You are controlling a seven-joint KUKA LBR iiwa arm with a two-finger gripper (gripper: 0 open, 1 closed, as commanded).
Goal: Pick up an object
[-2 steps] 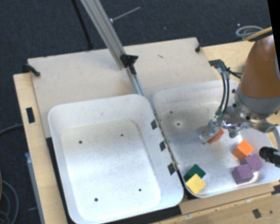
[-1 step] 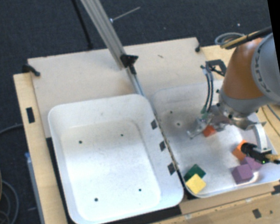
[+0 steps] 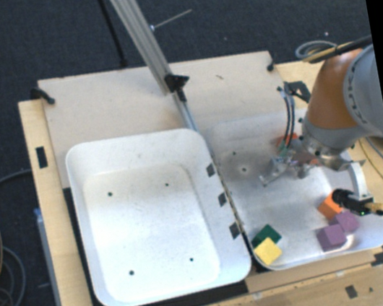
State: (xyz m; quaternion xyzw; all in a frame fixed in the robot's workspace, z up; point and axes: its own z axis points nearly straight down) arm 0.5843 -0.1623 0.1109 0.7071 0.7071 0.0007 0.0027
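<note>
Left bin [image 3: 152, 218]: a shallow white tray on the desk [image 3: 108, 97], touching the right bin along its right edge.
Right bin [image 3: 249, 146]: the one carrying the loose objects, so any pick has to happen here.
Objects: all sit along the bin's near edge, probably slid there against the rim and corners. A yellow block [image 3: 268, 252] lies in the near-left corner with a green block [image 3: 267, 234] touching it just behind. A purple block [image 3: 331, 236] sits toward the near-right, a pink block [image 3: 347, 222] just beside it, and an orange block [image 3: 329, 207] just behind those two.
Arm [image 3: 341, 104]: reaches in from the right, its orange band above the far-right part of the bin.
Gripper [image 3: 282, 169]: hangs over bare bin floor near the middle, well apart from every block. The metal parts blur together, so I cannot tell how its tips are set. Nothing is visibly in its grasp, and it touches no block.
Judgement: no object is picked yet; the orange block is the nearest candidate, and the cramped corner placements could make a clean grasp awkward.
</note>
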